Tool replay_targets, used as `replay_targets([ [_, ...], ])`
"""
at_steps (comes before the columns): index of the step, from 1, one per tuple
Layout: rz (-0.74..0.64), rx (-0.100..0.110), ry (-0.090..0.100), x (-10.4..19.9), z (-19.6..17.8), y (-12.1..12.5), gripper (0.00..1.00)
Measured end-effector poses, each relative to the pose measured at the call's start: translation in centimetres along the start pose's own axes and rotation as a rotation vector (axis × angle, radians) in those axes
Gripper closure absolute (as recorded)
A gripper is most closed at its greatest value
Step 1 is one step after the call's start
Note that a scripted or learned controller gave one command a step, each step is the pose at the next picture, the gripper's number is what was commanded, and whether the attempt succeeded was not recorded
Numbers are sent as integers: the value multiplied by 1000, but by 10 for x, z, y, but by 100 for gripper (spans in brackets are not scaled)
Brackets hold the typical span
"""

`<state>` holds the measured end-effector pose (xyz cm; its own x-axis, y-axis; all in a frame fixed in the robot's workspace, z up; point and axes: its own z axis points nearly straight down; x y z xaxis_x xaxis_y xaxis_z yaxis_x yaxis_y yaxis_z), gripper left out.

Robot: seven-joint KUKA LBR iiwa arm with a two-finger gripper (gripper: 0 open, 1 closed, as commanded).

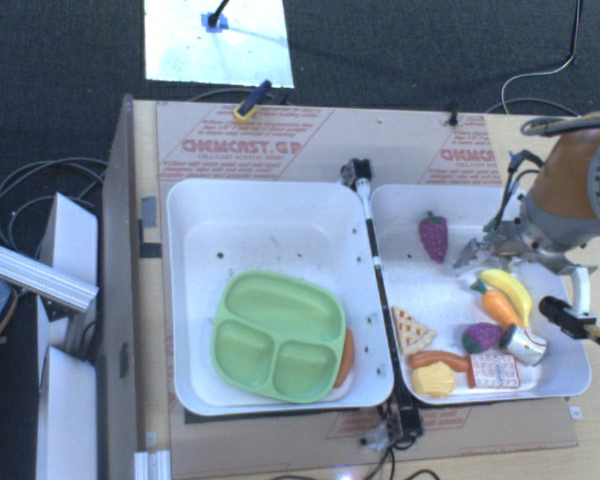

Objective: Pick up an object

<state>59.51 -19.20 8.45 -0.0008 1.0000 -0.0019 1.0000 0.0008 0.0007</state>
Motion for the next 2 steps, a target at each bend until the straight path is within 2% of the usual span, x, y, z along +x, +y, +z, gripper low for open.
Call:
replay_targets([
  [1, -4, 0, 2, 75, 0, 64, 0],
  [2, 1, 1, 2, 64, -4, -40, 0],
])
